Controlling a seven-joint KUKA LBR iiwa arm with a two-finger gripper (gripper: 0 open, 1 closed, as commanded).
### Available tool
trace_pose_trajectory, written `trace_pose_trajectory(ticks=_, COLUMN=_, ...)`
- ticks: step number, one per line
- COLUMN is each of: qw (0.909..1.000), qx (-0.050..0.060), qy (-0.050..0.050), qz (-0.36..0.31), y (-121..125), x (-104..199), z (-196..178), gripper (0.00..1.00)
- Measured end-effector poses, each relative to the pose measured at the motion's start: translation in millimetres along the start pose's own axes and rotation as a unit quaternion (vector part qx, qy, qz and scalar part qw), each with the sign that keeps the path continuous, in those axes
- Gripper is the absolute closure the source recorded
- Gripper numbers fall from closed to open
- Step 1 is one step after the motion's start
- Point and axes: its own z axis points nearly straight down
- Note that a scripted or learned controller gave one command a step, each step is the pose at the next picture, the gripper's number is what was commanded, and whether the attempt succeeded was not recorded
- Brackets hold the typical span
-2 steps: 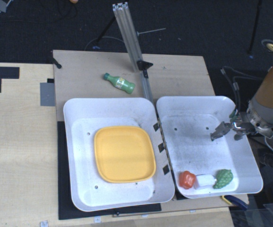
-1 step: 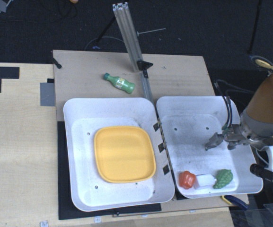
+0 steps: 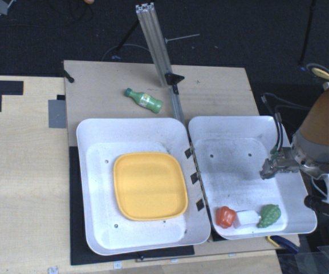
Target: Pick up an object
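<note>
In the right bin (image 3: 232, 153) three small things lie along the near edge: a red pepper-like piece (image 3: 226, 216), a white block (image 3: 247, 218) and a green leafy piece (image 3: 269, 216). My gripper (image 3: 268, 171) hangs at the bin's right side, above and behind the green piece, apart from all three. Nothing shows between its fingers. A yellow plate (image 3: 150, 185) lies flat in the left bin (image 3: 96, 147).
A green bottle (image 3: 143, 100) lies on its side on the bench behind the left bin. A metal rail (image 3: 158, 39) slants up from the divide between the bins. Cables hang beside my arm at the right.
</note>
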Motion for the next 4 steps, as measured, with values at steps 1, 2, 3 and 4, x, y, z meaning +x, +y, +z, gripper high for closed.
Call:
trace_pose_trajectory(ticks=1, qw=1.0000, qx=-0.003, qy=-0.001, qz=-0.001, y=8, x=-1, z=-60, gripper=1.00)
trace_pose_trajectory(ticks=2, qw=1.0000, qx=-0.002, qy=-0.001, qz=-0.001, y=6, x=5, z=-104, gripper=1.00)
trace_pose_trajectory(ticks=3, qw=1.0000, qx=-0.001, qy=0.000, qz=0.000, y=6, x=4, z=-136, gripper=1.00)
trace_pose_trajectory(ticks=4, qw=1.0000, qx=0.000, qy=0.001, qz=-0.002, y=10, x=56, z=-121, gripper=1.00)
